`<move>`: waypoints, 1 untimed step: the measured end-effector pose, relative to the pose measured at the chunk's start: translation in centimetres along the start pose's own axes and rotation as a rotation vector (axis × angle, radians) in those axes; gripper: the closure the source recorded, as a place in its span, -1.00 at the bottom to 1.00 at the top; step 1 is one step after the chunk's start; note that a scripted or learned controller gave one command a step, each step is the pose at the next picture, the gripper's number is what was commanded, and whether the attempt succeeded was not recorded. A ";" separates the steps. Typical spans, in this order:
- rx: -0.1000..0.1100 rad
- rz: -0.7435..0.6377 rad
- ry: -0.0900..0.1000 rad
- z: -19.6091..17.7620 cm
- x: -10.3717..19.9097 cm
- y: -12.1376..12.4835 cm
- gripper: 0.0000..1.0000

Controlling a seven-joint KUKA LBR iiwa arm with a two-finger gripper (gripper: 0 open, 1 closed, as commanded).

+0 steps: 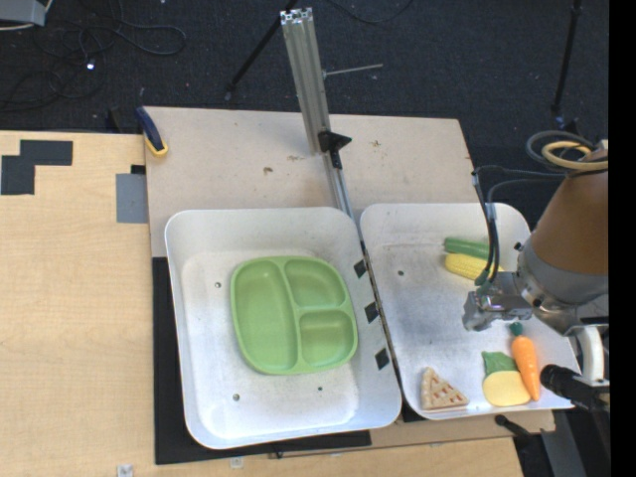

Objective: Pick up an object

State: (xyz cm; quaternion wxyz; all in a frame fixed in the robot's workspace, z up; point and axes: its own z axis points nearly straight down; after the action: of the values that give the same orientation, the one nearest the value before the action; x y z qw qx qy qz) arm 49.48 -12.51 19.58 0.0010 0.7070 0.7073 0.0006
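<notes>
- From my remote seat I see the end effector (489,309), a metal-grey assembly at the end of the grey arm with the orange band (574,229), low over the right-hand shallow white bin (417,296), toward its right side. I cannot tell whether it is released or clenched, and nothing visibly sits in it.
- Nearest candidates: a yellow corn cob with a green husk end (465,257) lies just up-left of the end effector, and an orange toy carrot (526,364) lies just below it, pointing down the bin.
- Touching the carrot on its left is a yellow-and-green wedge-shaped toy (503,382); further left, near the bin's front rim, sits a tan triangular waffle-like piece (441,390). These cluster in the lower right corner, so I judge a grab there risks nudging neighbours.
- The left and centre of this bin are bare white floor, which gives open room for sliding or retreating.
- The corn sits apart from the other toys, so I judge it the cleaner target, though a black cable (488,229) hangs across it.
- The left-hand shallow white bin (194,366) holds a light green divided plastic tray (293,313), well apart from the arm.
- The two bins meet along a raised shared rim with black clips (370,311); crossing means lifting over it.
- Beyond, the tan worktop (238,152) carries a slanted aluminium post (307,78).
</notes>
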 end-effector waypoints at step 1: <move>0.000 -0.001 0.000 -3.6 -0.1 0.1 1.00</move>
State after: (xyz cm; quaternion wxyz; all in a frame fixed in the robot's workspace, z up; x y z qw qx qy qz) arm 49.57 -12.60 23.16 0.0009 0.7066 0.7076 0.0006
